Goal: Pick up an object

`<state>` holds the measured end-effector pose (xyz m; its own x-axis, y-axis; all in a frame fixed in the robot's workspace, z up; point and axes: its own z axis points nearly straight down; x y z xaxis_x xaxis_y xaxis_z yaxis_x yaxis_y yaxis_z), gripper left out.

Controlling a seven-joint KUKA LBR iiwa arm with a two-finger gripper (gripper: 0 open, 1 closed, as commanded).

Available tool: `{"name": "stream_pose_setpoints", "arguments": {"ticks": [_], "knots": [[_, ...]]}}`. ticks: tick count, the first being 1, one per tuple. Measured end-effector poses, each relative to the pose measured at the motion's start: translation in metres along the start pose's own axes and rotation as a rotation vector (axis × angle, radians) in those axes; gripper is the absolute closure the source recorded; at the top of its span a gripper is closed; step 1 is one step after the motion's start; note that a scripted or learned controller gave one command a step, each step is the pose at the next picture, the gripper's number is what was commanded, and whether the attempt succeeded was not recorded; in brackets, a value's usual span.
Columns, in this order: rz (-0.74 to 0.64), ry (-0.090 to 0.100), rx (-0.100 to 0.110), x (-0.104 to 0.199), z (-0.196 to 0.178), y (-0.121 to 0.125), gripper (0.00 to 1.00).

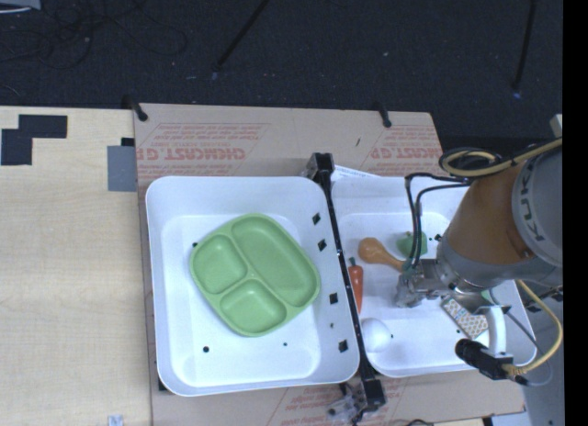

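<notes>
My gripper (410, 292) hangs low in the right bin (386, 199), reaching in from the right under the orange-banded wrist. Just left of it and a little farther back lies a brown wooden spoon (375, 252). A small green object (405, 245) peeks out beside the wrist, partly hidden by the arm. An orange-red carrot-like piece (356, 284) lies along the bin's left wall. A white egg-shaped object (375, 332) rests near the front left corner. A patterned flat piece (467, 319) sits under the arm on the right.
The left bin (170, 231) holds a green divided plate (254, 274). A black clamp rail (329, 259) runs between the two bins. Cables loop over the arm at the right. Cardboard lies under both bins.
</notes>
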<state>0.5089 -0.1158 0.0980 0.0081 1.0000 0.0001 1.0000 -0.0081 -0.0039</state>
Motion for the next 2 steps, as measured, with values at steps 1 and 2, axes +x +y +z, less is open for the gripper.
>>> {"name": "stream_pose_setpoints", "arguments": {"ticks": [1, 2], "knots": [[-0.009, 0.001, -0.004, 0.007, -0.045, 0.004, 1.00], [-0.009, 0.000, -0.006, -0.001, -0.089, 0.004, 1.00]]}}
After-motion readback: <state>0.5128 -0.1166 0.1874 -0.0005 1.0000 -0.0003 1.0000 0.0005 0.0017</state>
